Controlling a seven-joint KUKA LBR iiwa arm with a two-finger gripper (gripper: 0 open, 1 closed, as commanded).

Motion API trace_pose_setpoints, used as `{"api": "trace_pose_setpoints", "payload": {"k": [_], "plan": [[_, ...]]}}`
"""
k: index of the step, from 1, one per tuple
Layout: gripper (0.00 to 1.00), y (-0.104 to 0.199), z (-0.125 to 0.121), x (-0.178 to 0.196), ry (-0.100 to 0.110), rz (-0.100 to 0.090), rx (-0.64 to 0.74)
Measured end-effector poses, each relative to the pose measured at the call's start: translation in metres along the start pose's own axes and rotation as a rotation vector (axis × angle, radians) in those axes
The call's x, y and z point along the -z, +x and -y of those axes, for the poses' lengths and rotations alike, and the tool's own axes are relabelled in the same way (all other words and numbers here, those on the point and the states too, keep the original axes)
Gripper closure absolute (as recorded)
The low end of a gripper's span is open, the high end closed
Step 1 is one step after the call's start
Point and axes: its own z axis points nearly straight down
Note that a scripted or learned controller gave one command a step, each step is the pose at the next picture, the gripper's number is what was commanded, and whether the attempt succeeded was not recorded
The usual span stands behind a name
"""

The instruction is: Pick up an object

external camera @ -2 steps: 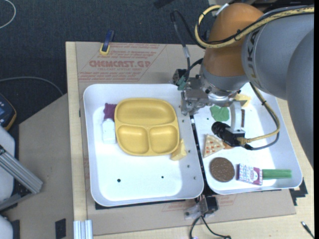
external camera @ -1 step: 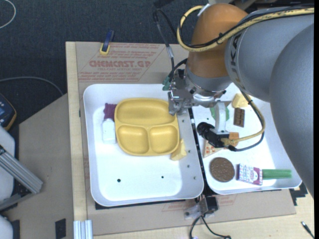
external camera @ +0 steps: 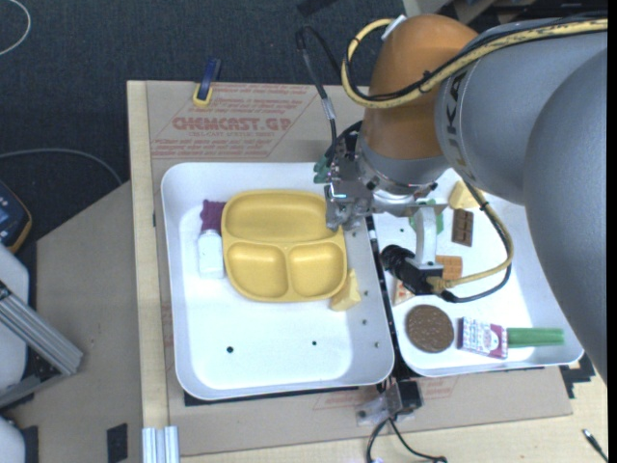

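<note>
A yellow divided plate [external camera: 284, 242] lies in the left bin [external camera: 270, 355], toward its far right. Against the plate's left side rests a small white bottle with a purple cap [external camera: 209, 241]. A pale yellow scrap [external camera: 345, 295] pokes out from under the plate's near right corner. My gripper [external camera: 341, 204] hangs over the plate's far right rim, close to the wall between the bins. The orange wrist band and grey arm above it hide much of the right bin.
In the right bin [external camera: 540, 302] lie a brown round disc [external camera: 429, 327], a pink and white packet [external camera: 481, 338], a green pen [external camera: 536, 336], a brown bar [external camera: 464, 227] and a small orange block [external camera: 448, 266]. Cardboard [external camera: 231, 123] lies beyond the bins.
</note>
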Motion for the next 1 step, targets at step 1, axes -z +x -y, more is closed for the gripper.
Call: {"api": "trace_pose_setpoints", "payload": {"k": [1], "plan": [[1.0,-0.0028,-0.0033,0.0193,-0.007,0.0,-0.001]]}}
